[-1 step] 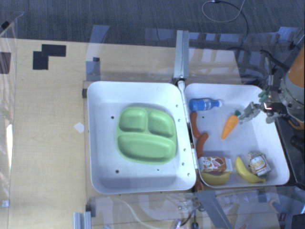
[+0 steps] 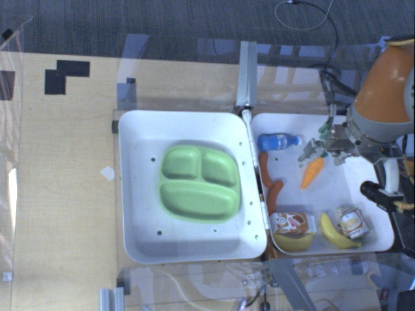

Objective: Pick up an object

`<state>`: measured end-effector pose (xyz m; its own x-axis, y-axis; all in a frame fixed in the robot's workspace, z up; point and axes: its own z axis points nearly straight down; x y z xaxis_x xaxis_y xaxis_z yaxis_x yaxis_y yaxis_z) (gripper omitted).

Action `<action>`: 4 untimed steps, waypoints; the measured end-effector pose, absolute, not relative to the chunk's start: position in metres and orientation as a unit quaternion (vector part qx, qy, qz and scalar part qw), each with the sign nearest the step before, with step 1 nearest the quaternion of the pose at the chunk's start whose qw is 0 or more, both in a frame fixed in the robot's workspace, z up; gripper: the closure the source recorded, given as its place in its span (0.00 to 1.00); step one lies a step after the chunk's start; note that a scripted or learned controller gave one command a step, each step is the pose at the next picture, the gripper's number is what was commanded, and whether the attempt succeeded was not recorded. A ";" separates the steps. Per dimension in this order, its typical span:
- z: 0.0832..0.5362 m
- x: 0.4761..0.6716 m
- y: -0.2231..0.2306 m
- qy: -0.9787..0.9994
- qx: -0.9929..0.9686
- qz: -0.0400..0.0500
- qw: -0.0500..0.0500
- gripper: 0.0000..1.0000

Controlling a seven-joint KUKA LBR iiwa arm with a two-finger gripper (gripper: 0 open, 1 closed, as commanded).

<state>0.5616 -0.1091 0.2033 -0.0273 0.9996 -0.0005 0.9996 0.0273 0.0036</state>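
The claw [image 2: 319, 149] hangs in the right bin [image 2: 363, 125], near its far edge, just above the carrot's [image 2: 312, 172] upper end. The carrot lies mid-bin, its long axis slanting from the claw toward the near-left corner. The fingers look spread, pinching nothing. The arm's bulk hides the bin's far-right corner.

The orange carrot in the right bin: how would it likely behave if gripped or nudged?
The orange tapered carrot looks like moulded plastic, so probably stiff and light. Its round, cone-like shape suggests it may roll in an arc when nudged. Its smooth, narrowing body could slip from the two-finger gripper just above it.
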 end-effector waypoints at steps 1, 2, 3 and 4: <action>0.154 0.577 -0.112 0.791 0.612 0.001 0.002 0.00; 0.090 0.581 -0.127 0.874 0.486 0.003 0.006 0.00; 0.090 0.525 -0.199 0.901 0.434 0.006 0.007 0.00; 0.103 0.528 -0.200 0.900 0.435 0.006 0.011 1.00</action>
<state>0.5280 -0.1999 0.1026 -0.6213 0.7834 -0.0155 0.7832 0.6215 0.0198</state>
